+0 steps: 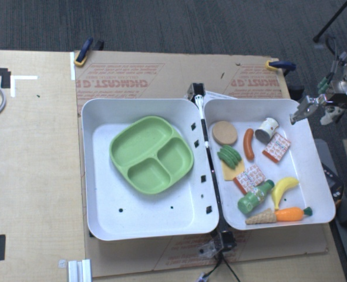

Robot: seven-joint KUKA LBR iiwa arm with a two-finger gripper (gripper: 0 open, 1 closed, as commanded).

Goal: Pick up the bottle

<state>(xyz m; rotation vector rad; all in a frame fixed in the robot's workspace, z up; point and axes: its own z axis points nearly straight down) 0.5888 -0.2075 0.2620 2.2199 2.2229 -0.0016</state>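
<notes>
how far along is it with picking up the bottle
Nothing looks done yet: the green bottle lies in the right bin between the banana and the checkered packet. The gripper is at the bin's far right corner, away from the bottle. Reaching, grasping and lifting are left.

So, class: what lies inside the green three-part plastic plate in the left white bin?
The green three-part plastic plate shows three bare compartments; nothing lies in them. What is under it on the left white bin's floor is covered.

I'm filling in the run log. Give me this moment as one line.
hand: over right bin's far right edge, holding nothing | bottle: green, lying in right bin beside banana | pick: not begun
</notes>
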